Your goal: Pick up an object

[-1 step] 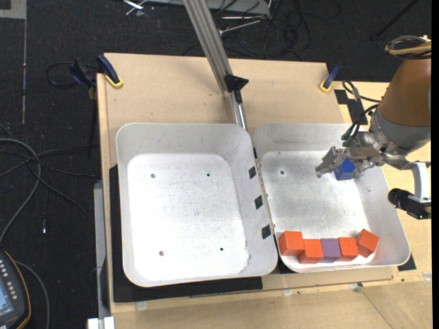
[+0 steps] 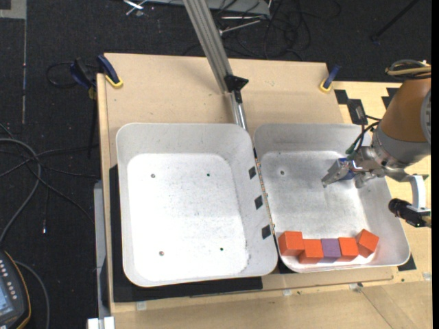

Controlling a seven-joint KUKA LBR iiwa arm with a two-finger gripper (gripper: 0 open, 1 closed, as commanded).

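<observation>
Several blocks lie in a row along the near edge of the right bin [image 2: 302,184]: orange blocks [image 2: 292,242], a purple block [image 2: 330,247] among them, and an orange block [image 2: 368,241] at the right end. My gripper [image 2: 334,175] hovers over the right bin's upper middle, well behind the blocks and apart from them. Its fingers [image 2: 329,177] point left and down with nothing visible between them. The arm with its orange band [image 2: 406,108] comes in from the right.
The left bin [image 2: 182,197] sits beside the right one, their rims meeting at the centre. A metal pole [image 2: 212,40] slants from the top down to the gap between the bins. Clamps sit at the bench's far corners.
</observation>
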